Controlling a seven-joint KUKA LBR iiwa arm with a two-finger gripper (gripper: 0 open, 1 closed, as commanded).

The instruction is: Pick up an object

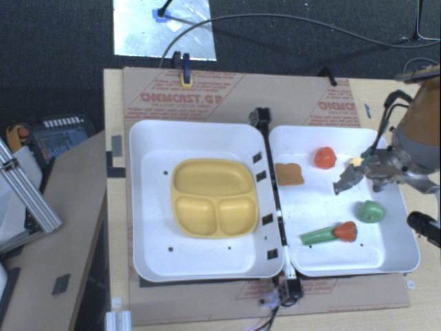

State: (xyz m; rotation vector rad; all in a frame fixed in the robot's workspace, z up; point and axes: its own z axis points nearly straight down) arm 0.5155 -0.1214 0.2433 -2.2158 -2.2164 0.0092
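Carrot toy (329, 234) long axis near level, green end left, orange tip right; claw (342, 184) state unclear.

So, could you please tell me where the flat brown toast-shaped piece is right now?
The flat brown toast-shaped piece lies in the right white bin, against its left wall near the divider, left of the round red-orange toy.

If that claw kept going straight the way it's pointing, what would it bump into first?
The gripper points leftward and down over the right bin. Straight on, it would probably meet bare bin floor just short of the brown toy; its height is hard to judge.
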